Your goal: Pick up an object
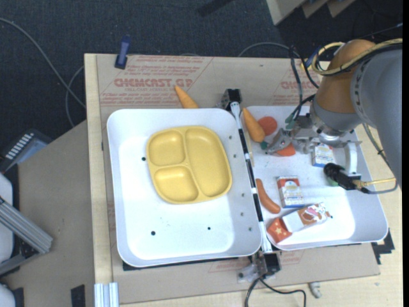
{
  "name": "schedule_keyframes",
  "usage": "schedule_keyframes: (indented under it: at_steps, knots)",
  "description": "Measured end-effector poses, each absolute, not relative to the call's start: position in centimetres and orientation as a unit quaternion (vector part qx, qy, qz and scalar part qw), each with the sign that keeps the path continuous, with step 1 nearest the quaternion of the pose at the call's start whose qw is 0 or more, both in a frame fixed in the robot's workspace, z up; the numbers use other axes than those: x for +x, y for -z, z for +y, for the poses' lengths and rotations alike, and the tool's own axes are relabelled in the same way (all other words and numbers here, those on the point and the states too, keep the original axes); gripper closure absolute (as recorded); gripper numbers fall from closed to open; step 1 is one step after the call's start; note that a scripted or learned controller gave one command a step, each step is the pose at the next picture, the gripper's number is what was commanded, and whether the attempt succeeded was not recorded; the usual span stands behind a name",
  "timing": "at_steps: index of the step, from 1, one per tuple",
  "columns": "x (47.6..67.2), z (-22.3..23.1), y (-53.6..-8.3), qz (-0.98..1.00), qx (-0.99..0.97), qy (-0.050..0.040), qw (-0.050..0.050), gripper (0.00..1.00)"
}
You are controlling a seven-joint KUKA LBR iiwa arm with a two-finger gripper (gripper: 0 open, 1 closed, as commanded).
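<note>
Oddly, the metal end effector (279,144) sits over a smooth red-orange lump (287,150), its grip unreadable.

A yellow divided plate (189,164) lies in the left white bin (128,210) at frame centre. Above that bin, a carrot (185,98) rests on the worktop (102,75); a blue clip (122,52) sits upper left.
</note>
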State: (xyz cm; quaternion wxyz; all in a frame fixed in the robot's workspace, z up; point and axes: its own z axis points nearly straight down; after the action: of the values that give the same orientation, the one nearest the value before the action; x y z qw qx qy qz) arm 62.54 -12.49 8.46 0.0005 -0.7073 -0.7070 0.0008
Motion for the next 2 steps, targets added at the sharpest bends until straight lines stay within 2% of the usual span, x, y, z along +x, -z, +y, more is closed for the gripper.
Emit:
schedule_keyframes:
  at_steps: [1,2]
  knots:
    - [66.7,-9.8,-8.5,-0.708,-0.706,0.0006,-0.001,0.00]
    - [62.4,-9.9,-8.4,-0.707,-0.707,-0.0004,0.001,0.00]
